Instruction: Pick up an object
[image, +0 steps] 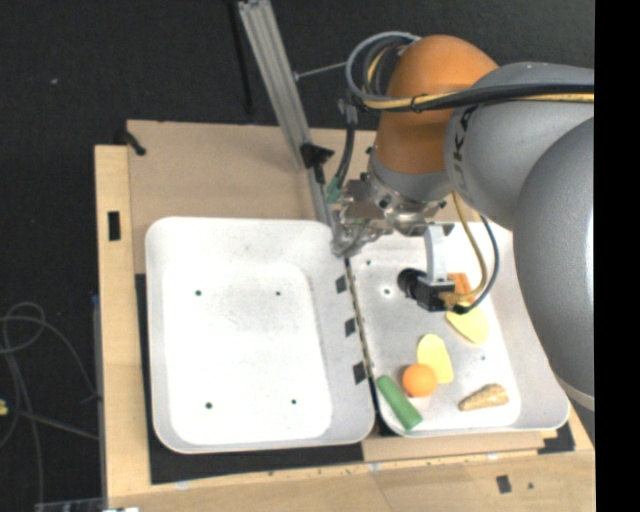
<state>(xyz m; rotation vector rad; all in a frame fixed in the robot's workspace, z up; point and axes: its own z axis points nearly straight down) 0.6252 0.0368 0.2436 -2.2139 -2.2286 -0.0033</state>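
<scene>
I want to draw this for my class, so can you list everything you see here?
bench: one, tan, under bins
bins: two, white, side by side
stick: one, green, right bin's near corner
ball: one, orange, beside the stick
flat pieces: two, pale yellow, behind the ball
lump: one, tan, right of the ball
metal bar: one, grey, slanting down from top
arm: one, grey and orange, from the right
gripper: one, grey, over the bins' shared edge
</scene>
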